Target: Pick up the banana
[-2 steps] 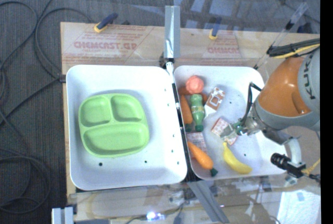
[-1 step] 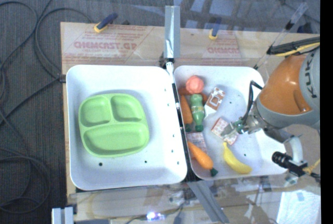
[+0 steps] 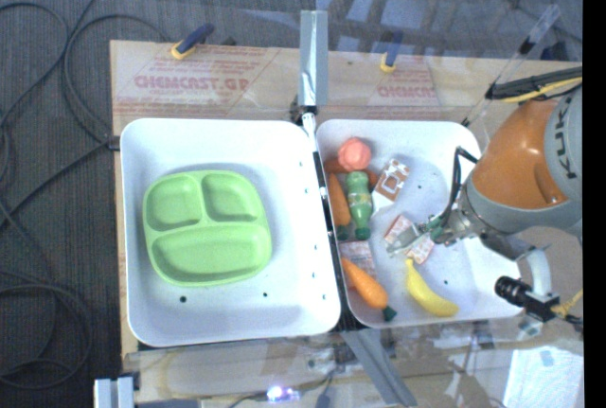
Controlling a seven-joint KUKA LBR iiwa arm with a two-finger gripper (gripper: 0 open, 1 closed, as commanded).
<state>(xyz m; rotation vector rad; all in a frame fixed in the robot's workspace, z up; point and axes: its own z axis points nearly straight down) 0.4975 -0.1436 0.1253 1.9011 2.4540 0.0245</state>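
The yellow banana [image 3: 429, 292] lies in the front part of the right white bin [image 3: 445, 136], its tip pointing toward the bin's near right corner. My gripper [image 3: 431, 236] hangs just above and behind the banana, close over two small snack packets [image 3: 409, 237]. The grey arm with its orange band [image 3: 519, 165] comes in from the right over the bin's right rim. Nothing yellow shows at the gripper, and the banana rests on the bin floor.
The right bin also holds a pink round fruit [image 3: 355, 153], a green bottle [image 3: 358, 203], two carrots [image 3: 365, 283], and another packet [image 3: 392, 177]. In the left bin [image 3: 151, 141] sits a green divided plate [image 3: 208, 226]. A metal post [image 3: 312, 56] stands behind the bins.
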